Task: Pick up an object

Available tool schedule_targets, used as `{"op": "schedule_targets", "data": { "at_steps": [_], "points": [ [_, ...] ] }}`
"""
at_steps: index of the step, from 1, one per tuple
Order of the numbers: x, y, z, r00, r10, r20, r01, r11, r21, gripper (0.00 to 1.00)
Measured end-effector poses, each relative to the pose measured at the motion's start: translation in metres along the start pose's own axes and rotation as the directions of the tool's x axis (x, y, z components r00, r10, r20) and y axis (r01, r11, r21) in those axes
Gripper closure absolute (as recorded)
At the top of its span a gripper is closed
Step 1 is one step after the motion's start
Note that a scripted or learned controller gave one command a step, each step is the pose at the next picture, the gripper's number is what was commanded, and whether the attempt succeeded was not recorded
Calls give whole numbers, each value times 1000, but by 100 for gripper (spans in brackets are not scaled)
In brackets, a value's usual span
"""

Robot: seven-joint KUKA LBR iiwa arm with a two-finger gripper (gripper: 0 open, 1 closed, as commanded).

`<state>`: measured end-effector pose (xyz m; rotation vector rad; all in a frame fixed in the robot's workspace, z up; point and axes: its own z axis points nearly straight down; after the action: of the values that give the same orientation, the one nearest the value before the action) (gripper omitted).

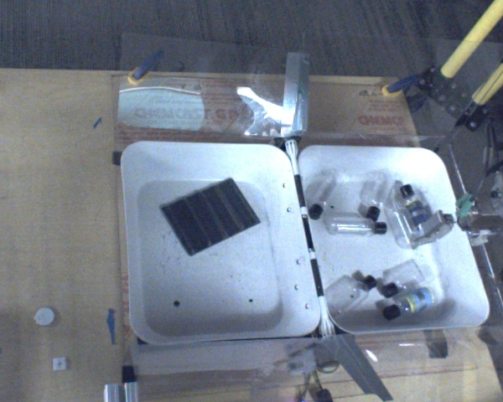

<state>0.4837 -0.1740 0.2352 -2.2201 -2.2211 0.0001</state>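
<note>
Nearest the camera, a small round disc (44,316) and a tiny square piece (59,363) are seen on the bare tabletop (42,182) at the near left. Beyond them, two white bins are set side by side. A dark ribbed mat (210,215) is laid flat and skewed in the left bin (210,316). Several small clear bottles with black caps are scattered in the right bin (461,308): a cluster (390,291) at its near side, one bottle lying flat (350,224) near the middle, and others (415,212) farther right. The hand (478,219) is glimpsed at the right edge of that bin; whether it is open or closed cannot be told. Crumpled clear plastic (201,111) is taped down at the far side.
</note>
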Motion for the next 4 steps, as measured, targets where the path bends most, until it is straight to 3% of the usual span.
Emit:
{"op": "schedule_targets", "data": {
  "at_steps": [1,2,3,4],
  "points": [
    [4,54,81,993,-116,0,116,993,0,0],
    [-23,76,146,989,-146,-1,146,989,-3,0],
    [-31,134,146,998,-66,-22,66,998,-5,0],
    [-36,134,136,998,-68,-4,68,998,-11,100]
  ]
}}
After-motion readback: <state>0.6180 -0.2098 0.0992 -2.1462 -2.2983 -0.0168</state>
